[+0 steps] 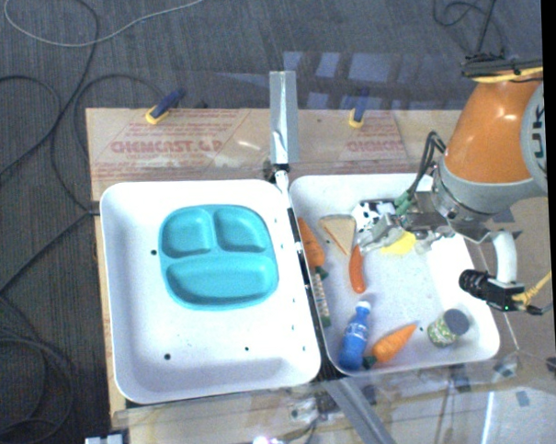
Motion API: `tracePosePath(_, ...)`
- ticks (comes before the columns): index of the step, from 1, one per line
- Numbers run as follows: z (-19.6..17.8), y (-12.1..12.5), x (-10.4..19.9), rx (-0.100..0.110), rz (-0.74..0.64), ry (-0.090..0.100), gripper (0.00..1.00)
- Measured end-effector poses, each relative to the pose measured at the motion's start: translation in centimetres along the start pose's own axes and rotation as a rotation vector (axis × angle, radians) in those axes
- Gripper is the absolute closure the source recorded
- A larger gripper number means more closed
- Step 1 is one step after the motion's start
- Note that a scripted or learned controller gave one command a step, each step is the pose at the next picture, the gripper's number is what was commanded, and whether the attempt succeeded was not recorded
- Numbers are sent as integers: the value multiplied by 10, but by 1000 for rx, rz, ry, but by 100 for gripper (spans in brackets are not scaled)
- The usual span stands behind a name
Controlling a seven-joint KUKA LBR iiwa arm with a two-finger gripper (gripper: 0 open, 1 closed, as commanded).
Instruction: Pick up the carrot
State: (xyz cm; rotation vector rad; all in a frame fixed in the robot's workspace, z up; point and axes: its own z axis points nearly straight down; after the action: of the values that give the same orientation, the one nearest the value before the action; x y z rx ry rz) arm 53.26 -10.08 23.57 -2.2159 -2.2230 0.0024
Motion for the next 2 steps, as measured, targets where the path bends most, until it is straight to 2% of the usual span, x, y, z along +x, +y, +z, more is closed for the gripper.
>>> tracePosePath(1,-8,0,1,2,-1,1,100)
tracePosePath(2,-8,0,1,2,-1,1,0)
